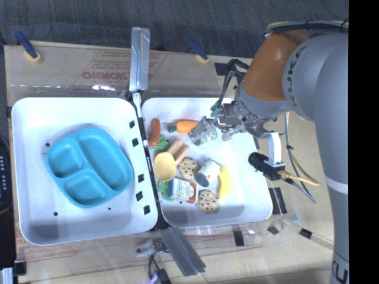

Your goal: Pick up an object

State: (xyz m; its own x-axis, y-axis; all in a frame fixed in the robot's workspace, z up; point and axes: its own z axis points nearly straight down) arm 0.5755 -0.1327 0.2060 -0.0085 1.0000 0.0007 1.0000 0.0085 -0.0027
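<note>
The hand [208, 129] hangs over the right bin [251, 203] — open or closed, I cannot tell — with the carrot [187, 125] just beside it (banana [225, 183] farther off).

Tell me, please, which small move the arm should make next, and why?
Probably a short descent straight down. The gripper hangs over the far part of the right bin, beside the carrot. The food items lie below it, and whether it holds anything cannot be told.

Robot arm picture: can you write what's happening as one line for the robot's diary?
phase: reaching | gripper: over right bin, near carrot | grasp: unclear | blue tray: in left bin
</note>
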